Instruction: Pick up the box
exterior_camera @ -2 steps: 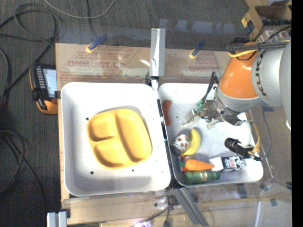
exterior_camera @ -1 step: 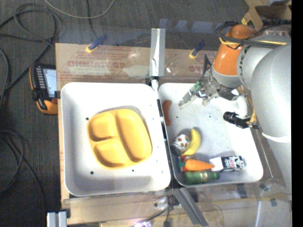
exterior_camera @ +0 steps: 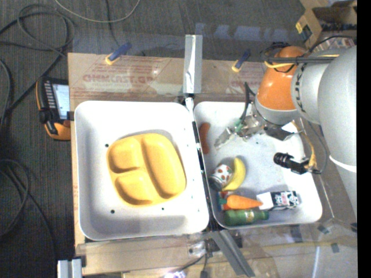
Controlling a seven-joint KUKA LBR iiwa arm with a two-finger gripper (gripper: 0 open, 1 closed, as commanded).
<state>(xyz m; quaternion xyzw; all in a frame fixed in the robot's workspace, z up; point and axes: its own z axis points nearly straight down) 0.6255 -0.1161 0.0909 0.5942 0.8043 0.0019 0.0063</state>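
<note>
The arm [exterior_camera: 333, 97] is the bulkiest thing in sight — smooth grey casing curving in from the right, with a glossy orange band [exterior_camera: 278, 91] above the wrist. It hangs over the upper part of the right bin [exterior_camera: 204, 116].

Next in size, the left bin [exterior_camera: 87, 155] is a shallow white tub with rounded corners, and inside it lies a yellow plastic tray [exterior_camera: 148, 168], matte, moulded into three compartments.

The right bin, of the same white plastic, holds the smaller things. The gripper [exterior_camera: 223, 139] points down and to the left over the bin's upper middle, its thin metal fingers [exterior_camera: 229, 134] close together with nothing between them — clenched on air, as far as the slanted view shows.

A curved yellow banana [exterior_camera: 236, 174] lies near the bin's middle, touching a round speckled ball [exterior_camera: 222, 173] on its left. Below them an orange carrot [exterior_camera: 242, 202] rests above a green bottle [exterior_camera: 246, 216] at the front wall.

The box [exterior_camera: 280, 200] — small, flat, white with dark print — lies in the front right corner, just beside the carrot's tip and well apart from the gripper.

A slim reddish sausage [exterior_camera: 204, 138] lies along the left wall.
</note>
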